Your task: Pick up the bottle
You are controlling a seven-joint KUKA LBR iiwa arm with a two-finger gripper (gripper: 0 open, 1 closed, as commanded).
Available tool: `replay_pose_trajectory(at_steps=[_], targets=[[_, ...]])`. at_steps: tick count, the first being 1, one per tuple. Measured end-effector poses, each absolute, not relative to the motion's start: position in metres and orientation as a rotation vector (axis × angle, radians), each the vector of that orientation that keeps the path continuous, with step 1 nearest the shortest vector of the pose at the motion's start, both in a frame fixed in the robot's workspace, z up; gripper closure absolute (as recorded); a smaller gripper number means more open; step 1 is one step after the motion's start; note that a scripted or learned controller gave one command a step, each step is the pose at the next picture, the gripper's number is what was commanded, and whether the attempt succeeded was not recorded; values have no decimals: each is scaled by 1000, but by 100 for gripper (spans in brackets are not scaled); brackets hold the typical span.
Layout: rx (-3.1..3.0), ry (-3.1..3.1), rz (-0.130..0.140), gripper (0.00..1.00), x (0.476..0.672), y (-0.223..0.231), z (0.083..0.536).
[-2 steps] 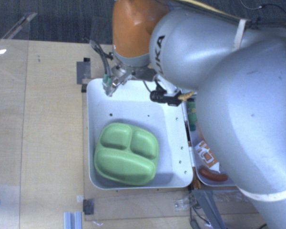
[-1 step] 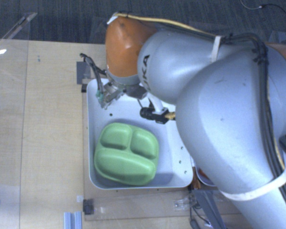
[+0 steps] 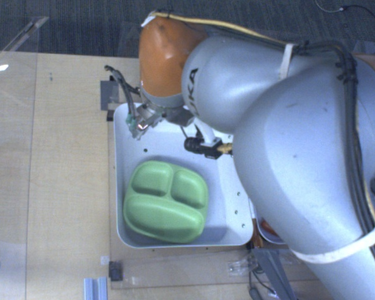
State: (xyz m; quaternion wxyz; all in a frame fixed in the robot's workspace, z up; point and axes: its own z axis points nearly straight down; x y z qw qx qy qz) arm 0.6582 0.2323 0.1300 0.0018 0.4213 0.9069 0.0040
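White bin (image 3: 121, 167); green item (image 3: 167, 200) beside arm (image 3: 237, 99)

The arm (image 3: 287, 124) covered most of the right side of the view and ran off the right and bottom edges. It hid the right-hand bin almost entirely, leaving an orange-and-white sliver (image 3: 267, 231) too small to identify. The left bin's (image 3: 128, 167) upper right corner sat under the wrist. Gripper (image 3: 137, 125) was small and blurred; finger state unreadable.
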Motion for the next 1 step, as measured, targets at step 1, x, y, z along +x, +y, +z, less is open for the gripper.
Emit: replay_pose_trajectory(at_steps=[1], targets=[[1065,2951,7,100,665,224,150]])
